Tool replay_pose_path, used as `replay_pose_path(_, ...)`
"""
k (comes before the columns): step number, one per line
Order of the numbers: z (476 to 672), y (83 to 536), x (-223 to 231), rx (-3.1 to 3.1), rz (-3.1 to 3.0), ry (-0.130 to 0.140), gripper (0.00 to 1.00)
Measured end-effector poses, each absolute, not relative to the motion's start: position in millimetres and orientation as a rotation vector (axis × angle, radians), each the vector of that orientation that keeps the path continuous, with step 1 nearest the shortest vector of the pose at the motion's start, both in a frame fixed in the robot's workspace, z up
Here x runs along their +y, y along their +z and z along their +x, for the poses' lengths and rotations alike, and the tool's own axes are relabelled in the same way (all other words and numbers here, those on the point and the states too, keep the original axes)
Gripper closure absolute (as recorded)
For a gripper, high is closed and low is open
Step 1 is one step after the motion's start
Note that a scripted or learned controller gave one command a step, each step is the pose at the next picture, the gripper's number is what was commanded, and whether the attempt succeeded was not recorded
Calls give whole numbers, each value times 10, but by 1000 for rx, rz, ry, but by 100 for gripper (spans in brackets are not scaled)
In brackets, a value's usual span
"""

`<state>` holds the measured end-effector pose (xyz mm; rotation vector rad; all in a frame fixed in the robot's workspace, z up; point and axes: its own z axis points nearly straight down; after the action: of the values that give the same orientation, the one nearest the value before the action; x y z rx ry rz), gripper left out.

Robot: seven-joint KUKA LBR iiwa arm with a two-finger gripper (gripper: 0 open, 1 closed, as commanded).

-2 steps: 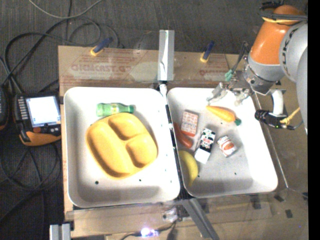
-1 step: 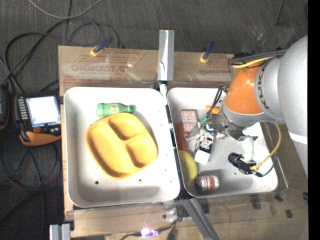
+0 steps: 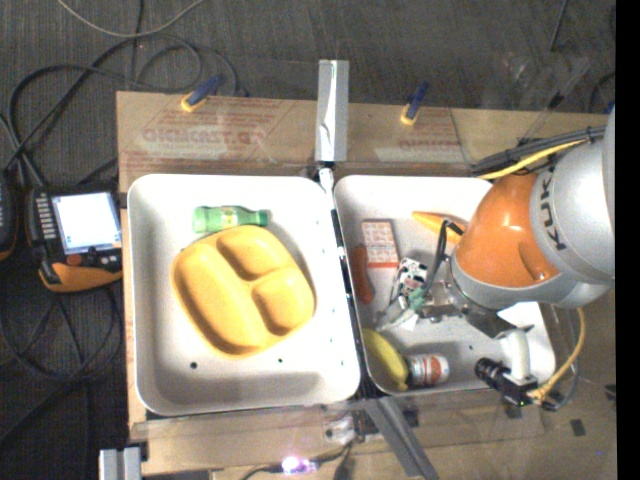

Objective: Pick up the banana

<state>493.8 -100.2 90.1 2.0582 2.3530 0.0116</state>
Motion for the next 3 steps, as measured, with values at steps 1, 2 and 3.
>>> replay_pose_path(1,4838,1828,-294,2383,2049,-2,0)
replay_pose_path(2,4840,1829,77,2499,1906,-3,0)
replay_pose_path(3,4846,2463,329,2731,1551,-2,0)
